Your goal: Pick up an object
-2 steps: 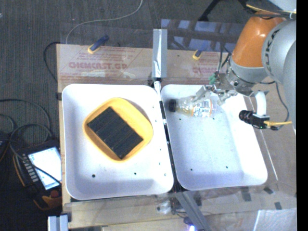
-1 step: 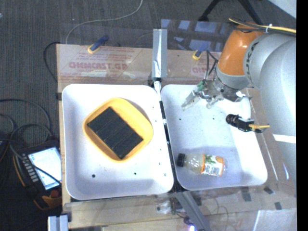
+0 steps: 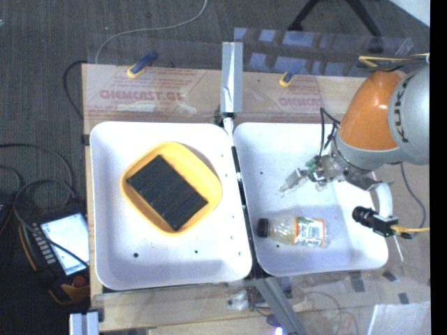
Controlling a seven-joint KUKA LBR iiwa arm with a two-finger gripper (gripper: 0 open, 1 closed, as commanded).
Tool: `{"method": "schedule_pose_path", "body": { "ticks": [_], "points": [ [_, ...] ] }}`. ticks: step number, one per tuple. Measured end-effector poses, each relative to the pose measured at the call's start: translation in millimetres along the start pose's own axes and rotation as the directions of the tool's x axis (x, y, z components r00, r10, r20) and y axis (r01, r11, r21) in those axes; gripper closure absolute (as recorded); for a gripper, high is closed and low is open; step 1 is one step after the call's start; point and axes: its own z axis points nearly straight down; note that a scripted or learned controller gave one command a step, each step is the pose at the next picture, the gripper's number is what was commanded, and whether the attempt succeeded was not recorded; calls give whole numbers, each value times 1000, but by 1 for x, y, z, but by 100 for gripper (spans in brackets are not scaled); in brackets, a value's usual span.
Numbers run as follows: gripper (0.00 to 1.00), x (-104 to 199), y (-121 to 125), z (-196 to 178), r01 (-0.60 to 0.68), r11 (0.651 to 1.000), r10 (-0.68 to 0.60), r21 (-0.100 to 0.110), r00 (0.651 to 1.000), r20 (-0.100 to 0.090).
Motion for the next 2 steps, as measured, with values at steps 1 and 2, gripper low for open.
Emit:
{"method": "schedule_pose_path", "body": {
  "ticks": [1, 2],
  "points": [
    [0, 34, -42, 49, 110, 994, -109, -17, 994, 10],
    [0, -32, -47, 40, -51, 999, 51, -1, 999, 1]
  ]
}}
